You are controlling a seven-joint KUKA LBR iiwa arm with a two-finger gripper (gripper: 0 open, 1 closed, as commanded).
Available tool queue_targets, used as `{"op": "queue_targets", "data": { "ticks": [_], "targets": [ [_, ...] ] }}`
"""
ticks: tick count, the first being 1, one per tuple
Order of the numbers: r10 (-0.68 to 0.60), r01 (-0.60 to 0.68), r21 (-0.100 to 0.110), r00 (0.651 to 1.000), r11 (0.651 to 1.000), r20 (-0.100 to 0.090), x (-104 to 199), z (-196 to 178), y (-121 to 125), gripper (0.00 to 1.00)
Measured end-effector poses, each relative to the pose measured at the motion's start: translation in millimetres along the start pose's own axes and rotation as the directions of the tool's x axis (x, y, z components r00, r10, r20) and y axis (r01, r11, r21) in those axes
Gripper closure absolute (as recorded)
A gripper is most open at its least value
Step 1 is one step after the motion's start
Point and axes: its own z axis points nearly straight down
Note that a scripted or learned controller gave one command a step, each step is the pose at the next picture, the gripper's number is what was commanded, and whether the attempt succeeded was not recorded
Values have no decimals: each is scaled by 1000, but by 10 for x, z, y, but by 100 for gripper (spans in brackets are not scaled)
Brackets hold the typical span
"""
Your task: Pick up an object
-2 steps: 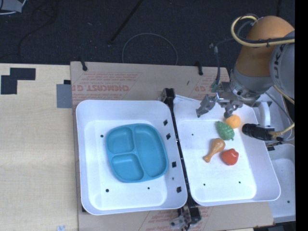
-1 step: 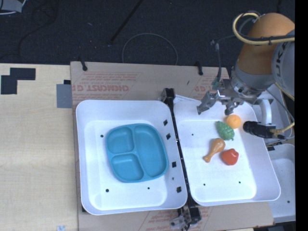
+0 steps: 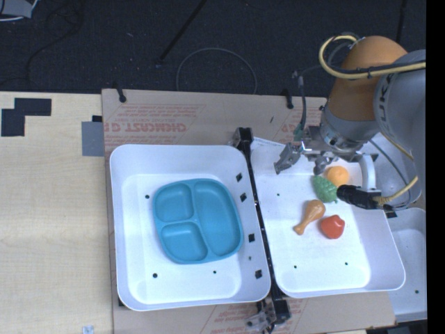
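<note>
The table (image 3: 55,207) is carrying two shallow white bins of smooth plastic, and all places below are being given relative to the right bin (image 3: 327,256). The left bin (image 3: 132,256) is lying just beside it, touching along the middle clips, and is holding a blue tray (image 3: 197,220), glossy, with three rounded compartments.

The grey arm (image 3: 389,110), with its orange band, is reaching over the far right corner of the right bin. The jaws (image 3: 304,157) are hanging over the far edge of this bin, near its back wall. They are looking spread apart, and nothing is showing between them, so they are holding nothing.

The task's things are lying in the far right part of the right bin, close together. The tan toy drumstick (image 3: 310,216) is long, with a thin end and a thick rounded end. The red pepper-like toy (image 3: 333,226) is just beside it, round and shiny. The green piece (image 3: 324,188) is bumpy and is touching the small orange ball (image 3: 338,175) near the back.

To do this step well, the arm should probably be choosing the drumstick, because it is lying a little apart from the others. The jaws should be closing across its thick end, as the smooth round toys may be slipping out.
</note>
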Motion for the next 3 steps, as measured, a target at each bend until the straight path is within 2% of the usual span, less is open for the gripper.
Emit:
{"op": "queue_targets", "data": {
  "ticks": [2,3],
  "targets": [
    [4,-4,0,1000,1000,0,-33,1069,67,0],
    [8,-8,-1,1000,1000,0,-43,945,69,100]
  ]
}}
